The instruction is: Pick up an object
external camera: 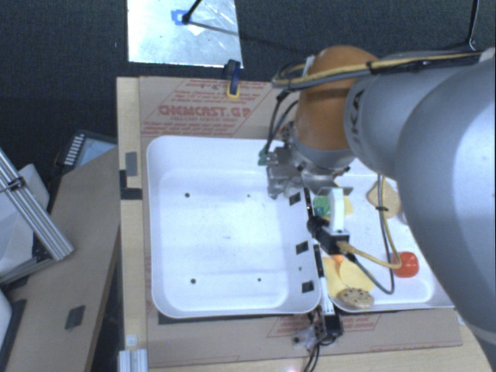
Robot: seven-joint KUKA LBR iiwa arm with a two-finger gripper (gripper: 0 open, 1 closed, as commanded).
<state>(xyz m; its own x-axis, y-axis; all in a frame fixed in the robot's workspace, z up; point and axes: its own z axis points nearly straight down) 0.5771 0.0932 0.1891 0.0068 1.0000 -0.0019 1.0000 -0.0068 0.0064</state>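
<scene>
My gripper [304, 188] hangs over the near-left part of the right bin [422, 291], close to the wall shared by the two bins. Just to its right lies a small green object [338, 206], partly hidden by the wrist. Lower in the same bin sit yellow pieces [341, 271], a tan speckled disc [356, 297] and an orange-red ball [408, 265]. A tan piece [385, 201] peeks out beside the arm. Nothing shows between the gripper's tips from this angle.
The left bin [167, 208] is a bare white tray with a few dark specks. The big grey arm [434, 138] covers most of the right bin. Cardboard [201, 111] lies behind the bins, and a metal rail [31, 215] stands at far left.
</scene>
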